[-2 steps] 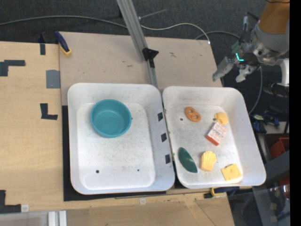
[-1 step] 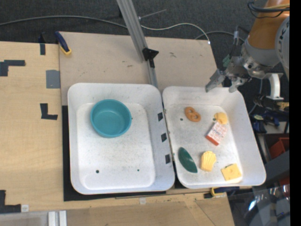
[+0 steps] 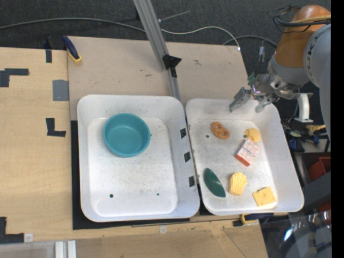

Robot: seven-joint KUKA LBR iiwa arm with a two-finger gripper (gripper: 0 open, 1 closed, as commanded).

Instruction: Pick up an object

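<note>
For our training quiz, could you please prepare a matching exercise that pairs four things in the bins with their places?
Things:
1. teal bowl
2. pretzel
3. yellow wedge
4. hand

Places:
A. right bin, near corner
B. left bin
C. over the right bin's far edge
D. right bin, far half, towards the left bin

Pairs: 1-B, 2-D, 3-A, 4-C

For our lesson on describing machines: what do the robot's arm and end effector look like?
The arm is grey and rounded, with an orange band and dark cables looped above it. Its end effector is small, metallic grey, with two thin dark fingers.
</note>
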